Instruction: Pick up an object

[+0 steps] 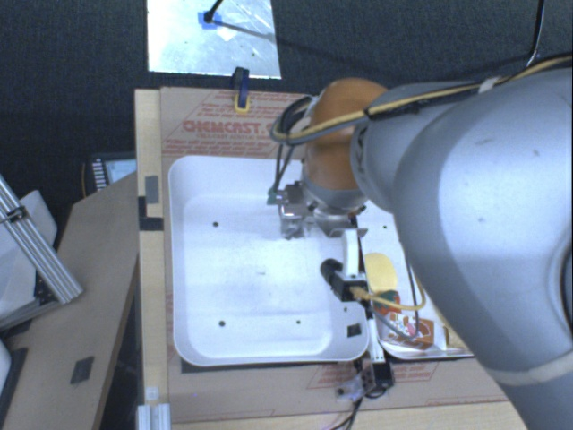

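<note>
My gripper [292,222] hangs low over the far right part of the left white bin [201,267], below the orange wrist band. I see nothing between it and the bin floor. A yellow object [381,272] lies in the right bin, just right of the gripper and partly covered by the arm. Near that bin's front lies an orange and white printed packet [410,331].
The big grey arm covers most of the right bin [448,343]. Both bins rest on a brown cardboard sheet [215,124]. A shiny silver sheet [213,25] lies at the back, and a metal rail [36,249] stands at the left.
</note>
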Motion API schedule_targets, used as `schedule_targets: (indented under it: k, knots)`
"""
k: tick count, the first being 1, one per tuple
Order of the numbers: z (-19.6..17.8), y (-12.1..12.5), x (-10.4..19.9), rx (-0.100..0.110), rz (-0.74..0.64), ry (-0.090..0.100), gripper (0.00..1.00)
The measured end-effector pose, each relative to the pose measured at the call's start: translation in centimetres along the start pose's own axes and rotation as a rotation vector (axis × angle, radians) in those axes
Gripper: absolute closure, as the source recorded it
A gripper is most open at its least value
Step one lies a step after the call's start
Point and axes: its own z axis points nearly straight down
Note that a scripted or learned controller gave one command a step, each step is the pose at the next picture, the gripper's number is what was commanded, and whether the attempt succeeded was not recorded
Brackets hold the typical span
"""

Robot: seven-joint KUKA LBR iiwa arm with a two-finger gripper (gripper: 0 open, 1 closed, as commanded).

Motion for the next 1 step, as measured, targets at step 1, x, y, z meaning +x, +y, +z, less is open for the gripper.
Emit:
schedule_targets:
  k: [1]
  knots:
    - [-1.03, 0.06, -0.01, -0.001, 0.001, 0.001, 1.0]
